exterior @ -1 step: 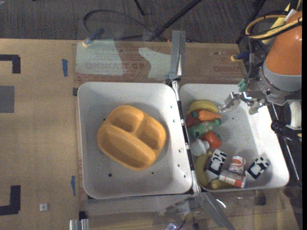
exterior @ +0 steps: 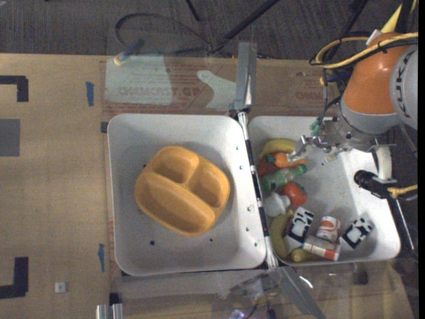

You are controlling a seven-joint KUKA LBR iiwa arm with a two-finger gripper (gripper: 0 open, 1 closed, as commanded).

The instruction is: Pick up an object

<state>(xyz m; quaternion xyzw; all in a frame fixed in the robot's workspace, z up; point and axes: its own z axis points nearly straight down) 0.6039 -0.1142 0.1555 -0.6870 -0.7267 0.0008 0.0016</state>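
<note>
There are two white bins side by side. The left bin point(exterior: 126, 244) holds one thing, an orange divided plate point(exterior: 182, 189) with three sections, lying far to the left of the gripper point(exterior: 312, 145). It has lots of bare white floor all around it.

The right bin point(exterior: 385, 241) holds a heap of small toys. The gripper hangs over the top left part of this bin, and I cannot tell how it is set. Just to its left lie one yellow banana point(exterior: 277, 145) and one small orange carrot point(exterior: 284, 159), very close to the gripper's tip. A little below that are one green bottle point(exterior: 287, 175) and one red toy point(exterior: 295, 192). Farther below sit two black-and-white cow-print cartons point(exterior: 300, 223), the second point(exterior: 357, 231) off to the right, with one red and white can point(exterior: 327, 228) between them. A second banana point(exterior: 279, 234) hugs the bin's left wall, down near the bottom corner.

The toys crowd the left side and bottom edge of this bin. The middle and right side, below the gripper, are bare white floor with room to move.
</note>
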